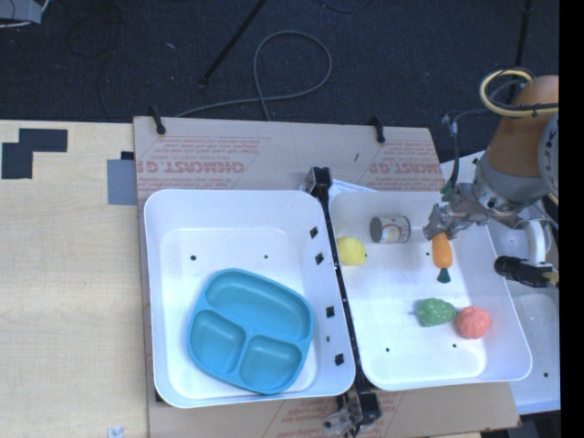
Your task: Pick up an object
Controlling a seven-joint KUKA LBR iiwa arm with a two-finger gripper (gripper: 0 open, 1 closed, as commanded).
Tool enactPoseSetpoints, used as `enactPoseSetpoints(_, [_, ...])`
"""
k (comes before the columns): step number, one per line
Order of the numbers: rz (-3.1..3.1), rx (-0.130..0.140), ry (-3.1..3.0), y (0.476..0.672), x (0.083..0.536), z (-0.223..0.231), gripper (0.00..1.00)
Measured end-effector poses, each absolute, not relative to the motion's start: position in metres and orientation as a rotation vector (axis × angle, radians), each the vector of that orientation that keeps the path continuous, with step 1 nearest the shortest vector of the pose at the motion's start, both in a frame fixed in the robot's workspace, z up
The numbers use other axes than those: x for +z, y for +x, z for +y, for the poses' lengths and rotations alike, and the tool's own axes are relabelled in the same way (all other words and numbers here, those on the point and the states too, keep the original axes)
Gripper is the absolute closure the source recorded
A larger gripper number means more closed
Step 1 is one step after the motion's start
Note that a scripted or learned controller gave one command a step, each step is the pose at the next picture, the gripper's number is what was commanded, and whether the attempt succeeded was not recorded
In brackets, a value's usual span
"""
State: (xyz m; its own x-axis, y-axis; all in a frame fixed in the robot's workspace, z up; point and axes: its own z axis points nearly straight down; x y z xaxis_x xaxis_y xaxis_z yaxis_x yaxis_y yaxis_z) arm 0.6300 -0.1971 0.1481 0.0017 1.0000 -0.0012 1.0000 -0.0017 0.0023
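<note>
Starting at the bottom of the frame, we count one blue divided plate [250,330] lying in the left bin [173,217]. In the right bin [511,354], toward lower right, sit one green toy vegetable [435,312] and one pink-red ball [473,322], just beside each other. Further up we find one yellow ball [350,251] against the divider and one small tin can [391,230] on its side — that makes five loose objects with the carrot, and two bins.

At upper right the gripper [440,235] hangs over the right bin with one orange toy carrot [442,254] under it, green end pointing down the frame. We judge the carrot pinched at its top between the fingers, so the pincer looks closed narrow on it, though the contact is small in the picture. We take the step to be the lift — the next move calls for a steady rise without shaking the carrot loose, since the hold sits at one end.
</note>
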Motion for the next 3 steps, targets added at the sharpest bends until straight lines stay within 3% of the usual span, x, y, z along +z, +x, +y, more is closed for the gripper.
enactPoseSetpoints(1, [2.221,0.004,2.217,0.633,0.208,-0.189,1.0])
enactPoseSetpoints(2, [2.222,0.001,2.219,0.634,0.23,-0.19,1.0])
enactPoseSetpoints(3, [2.229,-0.001,2.22,0.635,0.227,-0.146,1.0])
